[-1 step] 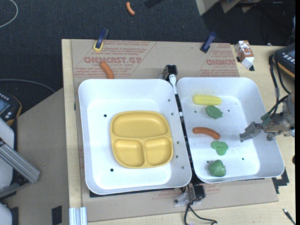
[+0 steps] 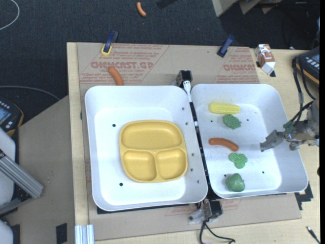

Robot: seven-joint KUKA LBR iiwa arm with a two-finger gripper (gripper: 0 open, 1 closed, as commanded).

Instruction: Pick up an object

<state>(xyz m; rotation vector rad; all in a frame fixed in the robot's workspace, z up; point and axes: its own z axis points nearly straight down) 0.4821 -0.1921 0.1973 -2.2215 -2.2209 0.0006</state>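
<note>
Currently the gripper (image 2: pixel 269 142) sits low at the 3 o'clock side of the right bin (image 2: pixel 264 93); can't tell how far its jaws are open, nothing seen between them. Nearest object: toy hot dog (image 2: pixel 223 144), orange-red, at bin centre, long axis running 10 to 4 o'clock. At its 12: yellow corn cob (image 2: pixel 224 108) lying 9–3, and a green broccoli piece (image 2: pixel 232 121). At its 6: another broccoli piece (image 2: pixel 237 160), then a green pepper (image 2: pixel 235 182). Left bin (image 2: pixel 101 136) holds a yellow divided tray (image 2: pixel 152 150).

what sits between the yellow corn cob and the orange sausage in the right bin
In the camera view, a small green broccoli-like piece lies between the yellow corn cob and the orange sausage, close under the corn.
</note>
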